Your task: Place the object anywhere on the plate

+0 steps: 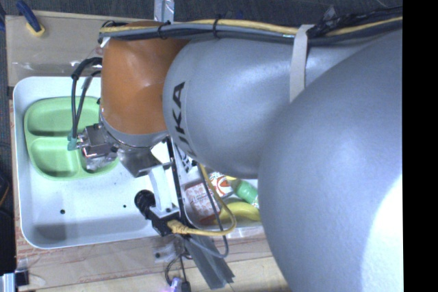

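Observation:
A green plate [46, 125] with two compartments lies in the back left part of the left white bin [75, 219]. My gripper [94, 149] hangs under the orange wrist band [133, 89], right at the plate's right edge and low over it. Its metal body and cables hide what lies beneath it, and I cannot make out any object in it. The arm's big grey body [287, 147] covers most of the view.
Under the arm, in the right bin, several items peek out: a brown packet [198, 198], a yellow piece [245, 211] and a green and orange piece [236, 187]. A blue and yellow clamp [29, 17] sits at the bench's back left corner.

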